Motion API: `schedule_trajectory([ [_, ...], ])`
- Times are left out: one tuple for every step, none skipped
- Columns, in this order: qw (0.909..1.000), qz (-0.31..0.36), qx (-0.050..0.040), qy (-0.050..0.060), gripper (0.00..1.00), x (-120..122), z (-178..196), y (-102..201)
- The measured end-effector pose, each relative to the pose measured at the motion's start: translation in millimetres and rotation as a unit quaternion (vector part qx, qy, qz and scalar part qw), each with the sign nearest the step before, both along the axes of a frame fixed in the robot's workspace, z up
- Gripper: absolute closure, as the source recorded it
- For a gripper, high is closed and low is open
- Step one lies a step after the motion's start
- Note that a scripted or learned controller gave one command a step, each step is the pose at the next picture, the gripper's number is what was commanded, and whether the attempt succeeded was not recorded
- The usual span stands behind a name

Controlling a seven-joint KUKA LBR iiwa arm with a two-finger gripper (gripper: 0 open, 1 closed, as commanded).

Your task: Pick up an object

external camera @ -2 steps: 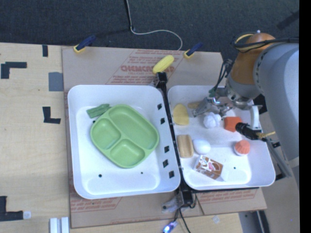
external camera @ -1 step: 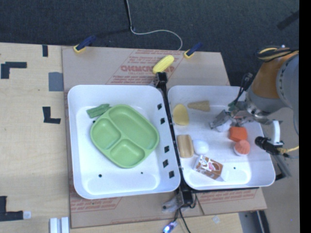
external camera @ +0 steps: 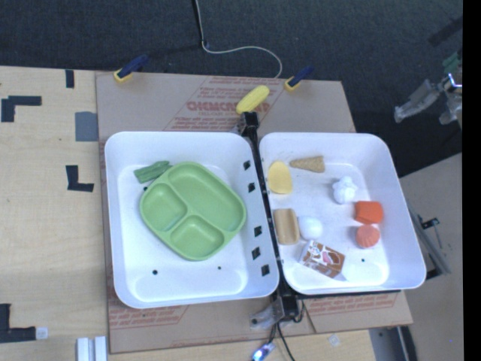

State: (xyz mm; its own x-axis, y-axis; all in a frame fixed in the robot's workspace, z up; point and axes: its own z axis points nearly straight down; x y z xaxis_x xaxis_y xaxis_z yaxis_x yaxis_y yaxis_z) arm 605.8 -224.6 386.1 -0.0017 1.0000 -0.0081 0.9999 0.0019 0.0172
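The right bin holds the loose objects. A yellow piece lies by its left wall, with a tan wedge just beside it toward the rear wall. A tan block lies further forward along the left wall, a white ball touching it. A printed packet lies near the front wall. Two orange pieces lie near the right wall, a white lump behind them.

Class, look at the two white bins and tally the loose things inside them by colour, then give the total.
Green: 2, divided plate and pea pod
Yellow or tan: 3
White: 2
Orange or red: 2
Printed packet: 1
Total: 10
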Motion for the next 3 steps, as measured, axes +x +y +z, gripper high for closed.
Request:
schedule_trajectory([
  [1.0,0.0,0.0024,0.008,1.0,-1,0,1],
  [1.0,0.001,0.0037,0.007,1.0,6,13,41],
  [0.9999,0.002,0.0063,0.015,1.0,-34,-79,104],
])
